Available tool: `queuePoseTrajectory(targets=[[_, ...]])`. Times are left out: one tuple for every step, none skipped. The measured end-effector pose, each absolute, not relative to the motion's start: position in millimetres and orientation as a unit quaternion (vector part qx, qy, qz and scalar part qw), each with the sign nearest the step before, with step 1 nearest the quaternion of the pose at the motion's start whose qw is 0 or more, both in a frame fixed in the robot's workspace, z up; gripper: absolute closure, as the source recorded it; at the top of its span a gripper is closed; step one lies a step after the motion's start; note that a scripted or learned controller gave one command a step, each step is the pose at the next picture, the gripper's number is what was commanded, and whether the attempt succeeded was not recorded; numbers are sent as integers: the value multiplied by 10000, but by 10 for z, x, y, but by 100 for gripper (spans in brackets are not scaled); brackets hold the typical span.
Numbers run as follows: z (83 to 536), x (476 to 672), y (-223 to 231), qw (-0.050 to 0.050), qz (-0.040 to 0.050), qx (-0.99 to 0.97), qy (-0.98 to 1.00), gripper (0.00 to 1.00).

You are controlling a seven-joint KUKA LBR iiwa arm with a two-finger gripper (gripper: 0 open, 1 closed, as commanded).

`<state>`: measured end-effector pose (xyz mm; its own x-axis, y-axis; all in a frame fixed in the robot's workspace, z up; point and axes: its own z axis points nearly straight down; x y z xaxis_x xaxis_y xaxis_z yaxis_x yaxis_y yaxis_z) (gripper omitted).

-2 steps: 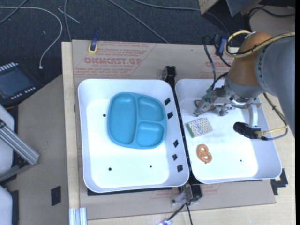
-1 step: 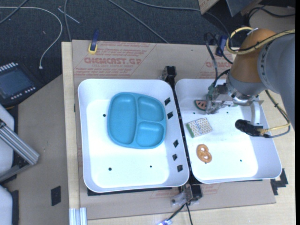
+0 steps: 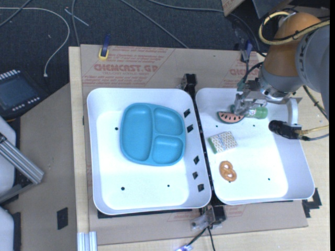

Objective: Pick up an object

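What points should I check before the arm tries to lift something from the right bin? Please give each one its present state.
1. Gripper is above the right bin: ok.
2. Gripper is close to the watermelon slice: ok.
3. Something is between the fingers: cannot tell.
4. Pretzel lies apart from the other things: ok.
5. Patterned packet lies flat: ok.
6. Blue tray sits in the left bin, out of the way: ok.

You look down at a slant from one fixed camera above the bench (image 3: 157,59); both white bins (image 3: 99,140) sit fully in frame.
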<state>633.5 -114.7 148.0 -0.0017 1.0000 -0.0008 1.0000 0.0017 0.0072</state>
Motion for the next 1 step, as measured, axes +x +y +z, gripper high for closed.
queuePoseTrajectory(targets=[[1945, 6415, -1129, 24, 19, 7065, 7077, 100]])
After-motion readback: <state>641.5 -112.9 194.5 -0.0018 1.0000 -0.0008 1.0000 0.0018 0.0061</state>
